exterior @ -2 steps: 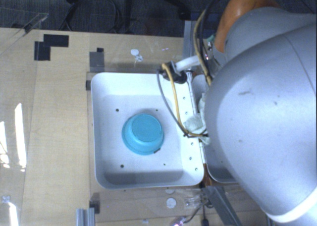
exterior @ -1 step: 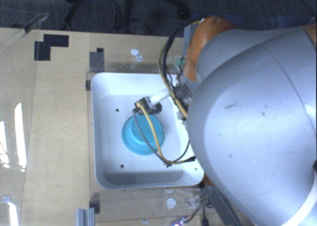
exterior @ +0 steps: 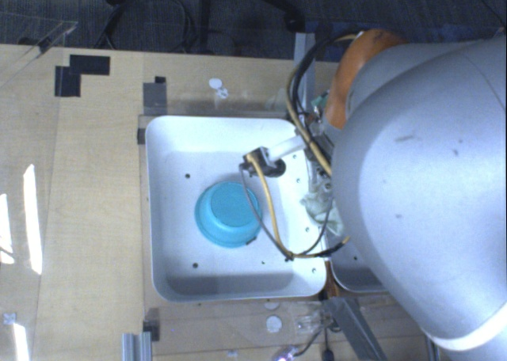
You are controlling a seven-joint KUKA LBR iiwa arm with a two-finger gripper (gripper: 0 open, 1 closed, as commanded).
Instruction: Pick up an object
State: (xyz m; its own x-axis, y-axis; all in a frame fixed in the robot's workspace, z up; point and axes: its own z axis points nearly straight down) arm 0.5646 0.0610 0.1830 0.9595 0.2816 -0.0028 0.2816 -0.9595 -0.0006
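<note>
A blue bowl (exterior: 230, 214) sits in the left white bin (exterior: 170, 193), a little below the middle of the bin floor and well apart from all 4 walls. Its rim is round and the lower right side looks darker; whether it stands upright or upside down cannot be told from this angle. It is the 1 loose thing visible in that bin, and the bin floor around it shows a few small dark dots.

The grey arm (exterior: 420, 193) covers most of the right side, with its orange band (exterior: 356, 66) near the top. The gripper (exterior: 317, 193) hangs at the right edge of the left bin, near the bin's right wall and to the right of the bowl, apart from it. It is partly hidden by the arm's body and blurred, so it cannot be told whether it is spread or pressed together, and nothing can be seen held in it.

Of the second bin (exterior: 356, 279), a corner shows under the arm. Both bins rest on the pale wooden bench (exterior: 87, 217), which carries black tape marks (exterior: 79, 73) near its upper left.
</note>
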